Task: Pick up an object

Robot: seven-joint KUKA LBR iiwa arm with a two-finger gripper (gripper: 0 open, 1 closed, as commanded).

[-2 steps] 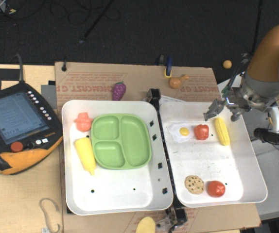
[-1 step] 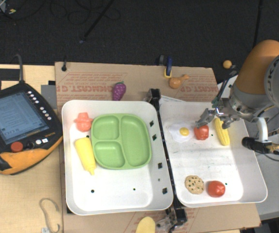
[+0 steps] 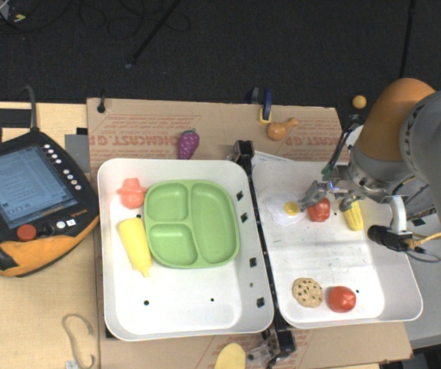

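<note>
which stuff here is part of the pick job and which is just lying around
Job in hand:
gripper, low in the right bin
red tomato right under it
corn piece
cookie
second red tomato

Lying about:
green divided plate, yellow bottle, pink toy in the left bin
purple grapes
teach pendant

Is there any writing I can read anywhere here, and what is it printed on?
Cardboard sheet behind the bins: red print, upside down and repeated, too blurred to read for certain.
Handheld control pad on the left: its screen shows lines of text, too small to read.
Bins, green plate and toy foods: no writing that I can see.
</note>
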